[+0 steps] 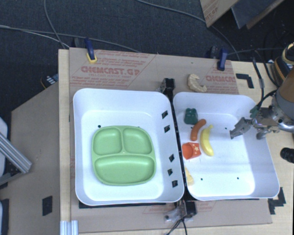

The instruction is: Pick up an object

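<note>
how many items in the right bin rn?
5. Green block at the far left, sausage and banana side by side mid-left, orange-red piece below them, small yellow bit at the left wall, partly hidden.

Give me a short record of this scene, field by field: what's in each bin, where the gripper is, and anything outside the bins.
left bin: green divided plate
right bin: dark green toy, sausage, banana, orange-red piece, small yellow bit, all near its left side
gripper: over the right bin's right part, apart from the toys
gripper state: open, nothing between the fingers
outside bins: beige object on the board behind the right bin
</note>
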Robot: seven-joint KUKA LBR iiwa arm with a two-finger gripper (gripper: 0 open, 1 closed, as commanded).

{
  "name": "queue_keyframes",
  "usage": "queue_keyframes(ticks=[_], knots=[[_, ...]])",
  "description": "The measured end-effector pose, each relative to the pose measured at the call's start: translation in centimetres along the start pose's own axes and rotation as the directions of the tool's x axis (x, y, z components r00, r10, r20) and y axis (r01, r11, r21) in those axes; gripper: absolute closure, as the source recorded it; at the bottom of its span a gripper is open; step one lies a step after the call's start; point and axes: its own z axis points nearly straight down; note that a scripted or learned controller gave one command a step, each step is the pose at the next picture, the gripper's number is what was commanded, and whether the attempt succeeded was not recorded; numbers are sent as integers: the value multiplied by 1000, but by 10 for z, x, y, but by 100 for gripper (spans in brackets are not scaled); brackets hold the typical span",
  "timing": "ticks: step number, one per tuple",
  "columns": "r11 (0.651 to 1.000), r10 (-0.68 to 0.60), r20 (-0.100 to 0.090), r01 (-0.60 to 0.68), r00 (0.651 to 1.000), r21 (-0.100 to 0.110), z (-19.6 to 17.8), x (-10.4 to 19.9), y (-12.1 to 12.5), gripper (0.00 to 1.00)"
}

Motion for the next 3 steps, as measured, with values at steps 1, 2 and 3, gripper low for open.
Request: queue_keyframes(ticks=[1, 2, 3], knots=[[1000, -4, 3, 4, 1000, -14, -8, 1, 3, 0], [1000, -4, 1, 4, 1000, -9, 40, 9, -1, 0], [1000, -4, 1, 4, 1000, -7, 101, 17, -4, 0]])
